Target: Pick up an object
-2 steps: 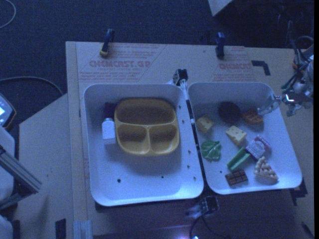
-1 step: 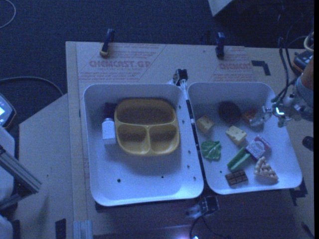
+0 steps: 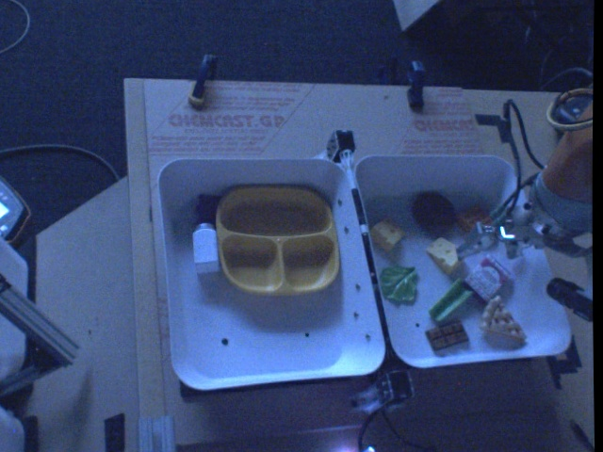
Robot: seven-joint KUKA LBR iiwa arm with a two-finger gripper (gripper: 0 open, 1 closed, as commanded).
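Two white bins sit side by side on the counter (image 3: 141, 281), and the picking has to happen in the right bin (image 3: 415, 172), where the loose pieces lie. The left bin (image 3: 179, 252) holds a yellow divided tray (image 3: 278, 238) with a small white bottle (image 3: 205, 246) touching its left side.

The gripper (image 3: 504, 232) hangs low at the right bin's right side, close over a pink-and-white packet (image 3: 488, 278) and near a small orange piece (image 3: 471, 219). The light is too dim and the fingers too blurred for me to tell whether they are apart or together, and nothing shows plainly between them.

Crowding is the main risk. The packet, a green stick (image 3: 450, 301), a pale wedge with dots (image 3: 501, 323) and a yellow cheese-like wedge (image 3: 442, 252) lie near one another, so a descent slightly off centre could push one piece aside or catch two at once. The packet looks flat and thin, likely to slip out of a pinch. The bin's right wall is also just beside the gripper, and it could block a finger. The dark round piece (image 3: 433, 210), the green leaf (image 3: 399, 283), the brown block (image 3: 447, 335) and another yellow wedge (image 3: 386, 235) lie further left, with more room around them.
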